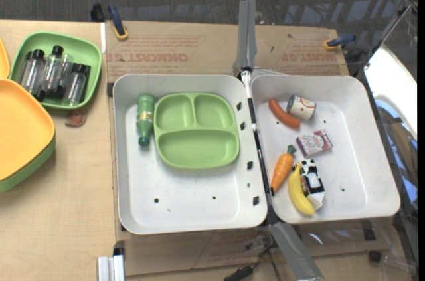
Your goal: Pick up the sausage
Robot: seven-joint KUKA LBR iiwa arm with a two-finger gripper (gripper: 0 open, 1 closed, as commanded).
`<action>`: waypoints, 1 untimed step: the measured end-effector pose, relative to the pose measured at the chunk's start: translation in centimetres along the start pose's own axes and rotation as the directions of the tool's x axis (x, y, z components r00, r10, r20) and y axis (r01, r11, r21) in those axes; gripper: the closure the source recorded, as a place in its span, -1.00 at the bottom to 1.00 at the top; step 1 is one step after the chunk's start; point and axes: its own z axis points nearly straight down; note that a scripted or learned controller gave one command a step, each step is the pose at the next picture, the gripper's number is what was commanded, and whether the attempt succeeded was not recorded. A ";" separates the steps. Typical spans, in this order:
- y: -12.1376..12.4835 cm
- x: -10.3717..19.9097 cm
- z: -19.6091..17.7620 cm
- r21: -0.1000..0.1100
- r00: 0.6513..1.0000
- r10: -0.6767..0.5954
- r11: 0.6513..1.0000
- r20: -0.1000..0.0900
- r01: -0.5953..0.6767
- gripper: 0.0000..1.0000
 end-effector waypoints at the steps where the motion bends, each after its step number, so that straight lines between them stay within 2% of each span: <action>1: 0.5 1.6 -0.4 0.001 0.996 0.091 0.996 0.000 -0.091 1.00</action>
